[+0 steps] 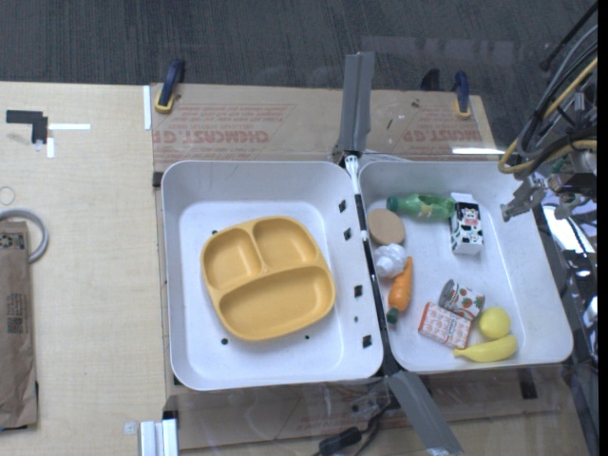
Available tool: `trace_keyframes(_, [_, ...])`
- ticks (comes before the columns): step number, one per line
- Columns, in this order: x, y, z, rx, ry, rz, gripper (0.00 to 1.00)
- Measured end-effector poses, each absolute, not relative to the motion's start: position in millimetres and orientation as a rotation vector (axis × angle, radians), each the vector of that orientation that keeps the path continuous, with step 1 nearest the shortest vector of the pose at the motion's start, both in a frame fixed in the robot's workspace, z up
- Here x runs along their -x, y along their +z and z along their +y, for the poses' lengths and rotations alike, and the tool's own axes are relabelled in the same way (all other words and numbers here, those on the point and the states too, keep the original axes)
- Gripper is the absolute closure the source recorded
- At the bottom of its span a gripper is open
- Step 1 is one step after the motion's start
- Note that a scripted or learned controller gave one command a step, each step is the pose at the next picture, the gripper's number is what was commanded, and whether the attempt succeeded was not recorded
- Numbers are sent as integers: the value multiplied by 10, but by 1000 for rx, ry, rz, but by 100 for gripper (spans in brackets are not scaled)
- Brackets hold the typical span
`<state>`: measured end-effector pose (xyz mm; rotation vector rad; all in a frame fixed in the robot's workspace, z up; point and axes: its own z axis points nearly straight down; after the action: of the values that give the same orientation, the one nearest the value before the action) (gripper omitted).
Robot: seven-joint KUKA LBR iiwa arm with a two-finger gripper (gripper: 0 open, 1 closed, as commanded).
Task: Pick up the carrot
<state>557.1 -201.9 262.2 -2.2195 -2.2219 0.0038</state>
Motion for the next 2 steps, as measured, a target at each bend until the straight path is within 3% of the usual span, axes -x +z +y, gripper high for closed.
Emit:
trace_keyframes(1, [-5576,2703,-2023,2218,6,-2224,100])
trace_keyframes(2, [-5521,1286,-2084,1769,1,-2597,100])
